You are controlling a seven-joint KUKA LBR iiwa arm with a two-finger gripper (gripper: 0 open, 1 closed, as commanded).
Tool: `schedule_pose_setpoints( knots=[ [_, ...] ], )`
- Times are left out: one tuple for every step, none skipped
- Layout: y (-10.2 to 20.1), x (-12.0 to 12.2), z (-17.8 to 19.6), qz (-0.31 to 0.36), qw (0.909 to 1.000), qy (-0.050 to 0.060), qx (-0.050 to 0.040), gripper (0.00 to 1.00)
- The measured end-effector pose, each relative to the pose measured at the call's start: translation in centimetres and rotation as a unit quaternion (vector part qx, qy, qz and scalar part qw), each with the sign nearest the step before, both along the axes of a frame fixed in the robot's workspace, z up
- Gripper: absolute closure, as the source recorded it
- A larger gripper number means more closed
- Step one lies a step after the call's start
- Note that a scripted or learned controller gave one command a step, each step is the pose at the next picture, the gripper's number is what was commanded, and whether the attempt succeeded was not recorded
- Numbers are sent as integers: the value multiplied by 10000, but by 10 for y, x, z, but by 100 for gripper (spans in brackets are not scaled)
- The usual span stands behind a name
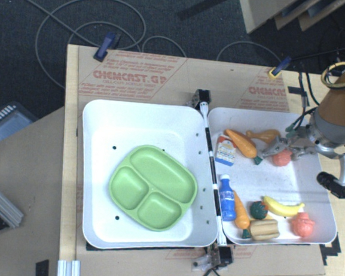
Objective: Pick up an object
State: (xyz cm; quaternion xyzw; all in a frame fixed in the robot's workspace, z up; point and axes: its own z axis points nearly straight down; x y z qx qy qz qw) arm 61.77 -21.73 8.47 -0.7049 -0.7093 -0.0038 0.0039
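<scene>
Cardboard-topped bench, two white bins. At right of frame my gripper [279,151] dips into the right bin [318,186], fingers straddling a red tomato [282,158] to grasp it; grip unclear.

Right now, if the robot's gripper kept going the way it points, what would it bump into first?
Probably the small red toy, right by the gripper in the right bin. The orange carrot lies farther along. Depth is hard to judge from above.

A robotics lab: loose cables [81,18] on dark carpet, clamped board [166,74] bearing bins [93,157].
</scene>
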Motion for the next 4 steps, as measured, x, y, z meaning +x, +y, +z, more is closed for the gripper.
schedule_pose_setpoints(
  knots=[
    [-5, 0, 13, -14, 10000, -24, -58, 100],
    [53, -12, 6, -23, 10000, -58, -65, 100],
    [108, 29, 6, -24, 10000, -66, -64, 100],
    [174, -16, 101, -22, 10000, -12, -52, 100]
  ],
)
